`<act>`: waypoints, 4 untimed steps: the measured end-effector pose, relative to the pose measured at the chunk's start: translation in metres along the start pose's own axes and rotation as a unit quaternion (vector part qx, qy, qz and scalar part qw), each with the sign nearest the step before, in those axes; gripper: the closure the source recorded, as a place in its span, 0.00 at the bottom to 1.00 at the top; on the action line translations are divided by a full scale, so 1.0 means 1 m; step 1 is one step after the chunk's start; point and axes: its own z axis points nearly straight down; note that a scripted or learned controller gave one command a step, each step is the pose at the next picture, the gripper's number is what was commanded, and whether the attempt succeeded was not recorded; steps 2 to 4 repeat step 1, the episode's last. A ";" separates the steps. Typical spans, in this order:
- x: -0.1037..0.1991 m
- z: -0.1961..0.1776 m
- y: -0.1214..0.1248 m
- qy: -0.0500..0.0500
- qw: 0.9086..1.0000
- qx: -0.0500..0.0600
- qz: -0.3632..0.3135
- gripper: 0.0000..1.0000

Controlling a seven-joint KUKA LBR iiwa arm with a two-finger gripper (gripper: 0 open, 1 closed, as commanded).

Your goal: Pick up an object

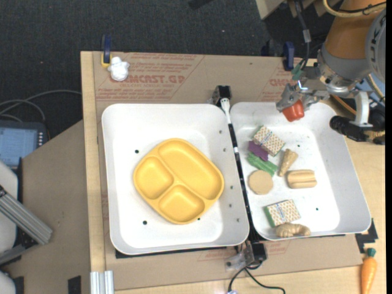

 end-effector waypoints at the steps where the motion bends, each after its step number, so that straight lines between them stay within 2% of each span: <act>1: 0.073 0.007 -0.037 0.002 1.000 0.009 0.000 1.00; 4: 0.073 0.007 -0.037 0.002 1.000 0.009 0.000 1.00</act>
